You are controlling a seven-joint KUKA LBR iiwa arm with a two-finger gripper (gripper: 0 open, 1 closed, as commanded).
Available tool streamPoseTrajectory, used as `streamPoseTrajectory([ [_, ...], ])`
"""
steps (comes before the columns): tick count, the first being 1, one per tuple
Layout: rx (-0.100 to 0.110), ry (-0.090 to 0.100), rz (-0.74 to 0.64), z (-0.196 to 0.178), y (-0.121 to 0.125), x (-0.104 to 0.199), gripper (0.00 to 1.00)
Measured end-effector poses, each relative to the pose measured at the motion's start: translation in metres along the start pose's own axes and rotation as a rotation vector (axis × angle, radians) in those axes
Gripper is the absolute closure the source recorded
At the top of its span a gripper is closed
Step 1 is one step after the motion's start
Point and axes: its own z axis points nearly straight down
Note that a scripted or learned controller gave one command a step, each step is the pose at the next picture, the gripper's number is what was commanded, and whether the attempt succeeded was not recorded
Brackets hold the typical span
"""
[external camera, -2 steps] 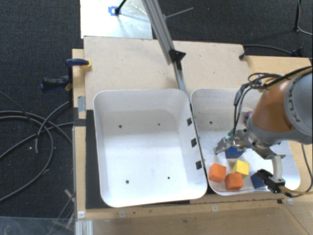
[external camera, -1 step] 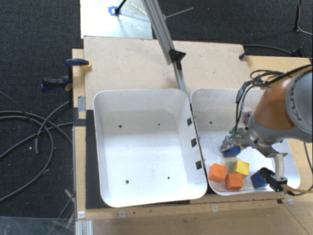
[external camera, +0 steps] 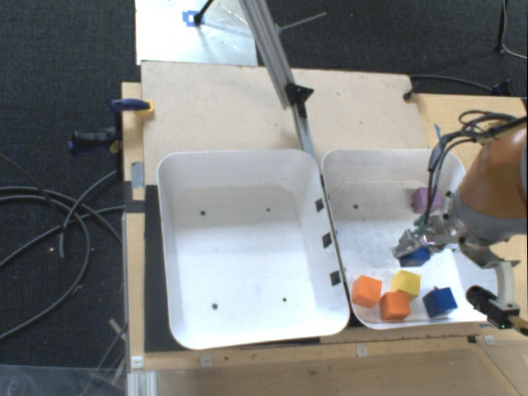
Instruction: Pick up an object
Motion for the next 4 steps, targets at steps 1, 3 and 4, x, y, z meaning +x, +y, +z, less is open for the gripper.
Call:
streamPoseTrajectory([
  [1, 0.000, 0.006, -0.015, -0.037, 0.008, 0.098, 1.00],
  [3, 0.006, 0.005, -0.012, -0.036, -0.015, 0.140, 1.00],
  [4, 0.005, 0.004, -0.010, -0.036, -0.015, 0.176, 1.00],
])
